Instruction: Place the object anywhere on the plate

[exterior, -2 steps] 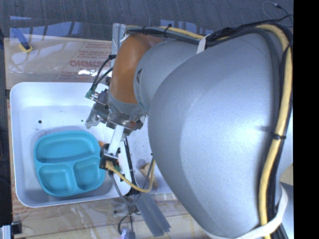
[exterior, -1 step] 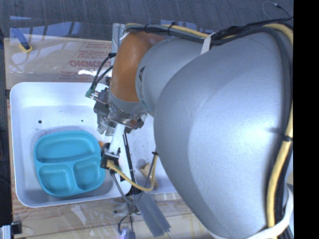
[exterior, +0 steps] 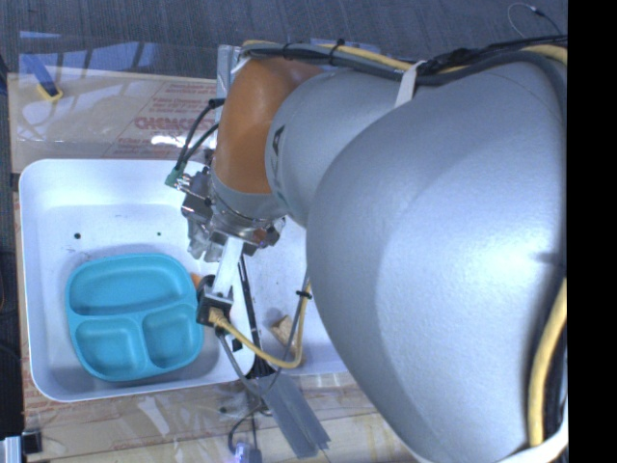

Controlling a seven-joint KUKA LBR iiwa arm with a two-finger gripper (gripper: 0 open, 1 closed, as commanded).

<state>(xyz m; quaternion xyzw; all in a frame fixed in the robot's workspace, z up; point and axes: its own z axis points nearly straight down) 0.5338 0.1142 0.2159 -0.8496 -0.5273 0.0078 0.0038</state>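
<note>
A light blue plate [exterior: 125, 292] with three compartments lies in the front left of the left white bin [exterior: 58, 186]. My gripper [exterior: 202, 247] hangs below the orange-banded wrist, just above and to the right of the plate's far right corner. A small orange thing [exterior: 197, 280] peeks out at the plate's right edge, below the gripper; I cannot tell whether it is held. A small tan object [exterior: 281, 329] lies on the bin floor, right of the plate, partly behind the cable.
The big grey arm [exterior: 424, 239] covers the right half of the view and hides the right bin. A clear sheet with red print [exterior: 145, 114] lies behind the left bin. Bare bin floor shows behind the plate.
</note>
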